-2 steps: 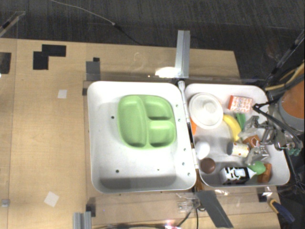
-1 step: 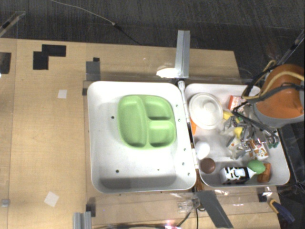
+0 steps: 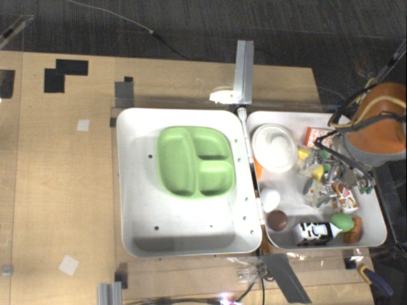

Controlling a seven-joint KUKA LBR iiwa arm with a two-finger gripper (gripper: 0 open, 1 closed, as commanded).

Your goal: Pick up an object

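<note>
Nearest the camera, a black-and-white object [image 3: 315,232] lies at six o'clock in the right bin [image 3: 381,234], beside a green piece [image 3: 342,221]. It looks light and stiff; grip across its narrow sides. At three o'clock the end effector [image 3: 325,170] hangs over clutter, grip state perhaps hidden, I cannot tell. Left bin [image 3: 133,189] holds a green tray [image 3: 194,161].

The bench [image 3: 57,189] is showing pale, matt wood grain, with matt black patches [image 3: 63,74] stuck on. Both white bins [image 3: 137,189] are looking like smooth, softly shining plastic. The green divided tray [image 3: 194,161] is reading as smooth matt plastic. The white bowl [image 3: 275,147] is gleaming glossily. The upright bracket [image 3: 244,72] is appearing as brushed grey metal. The floor [image 3: 191,11] is looking like rough dark carpet.
</note>
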